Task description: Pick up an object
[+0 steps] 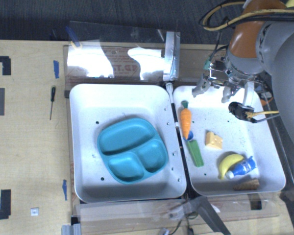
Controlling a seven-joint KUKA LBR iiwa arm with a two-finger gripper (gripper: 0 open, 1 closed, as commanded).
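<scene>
The claw (215,93) hangs above the far end of the right bin (261,131), up and to the right of the carrot (185,121). Its two fingers are spread apart with nothing between them; white bin floor shows in the gap.

The carrot lies lengthwise along the wall that divides the bins, green top pointing away from the near edge. Touching its lower tip is a small blue piece (190,136), and just below that lies a green stick (195,152), slightly slanted. Right of the carrot's lower end, apart from it, sits a yellow cheese wedge (214,140). Farther down and right of the carrot, a banana (228,163) curls against a blue and white tube (242,167), the two touching. A brown piece (246,184) lies below them at the near wall.

Nothing lies between the claw and the carrot, just open bin floor.

Left of the carrot, across the dividing wall, the left bin (88,111) holds a blue divided plate (132,150). Well left of that, a screwdriver (52,99) rests on the wooden counter (24,155).
</scene>
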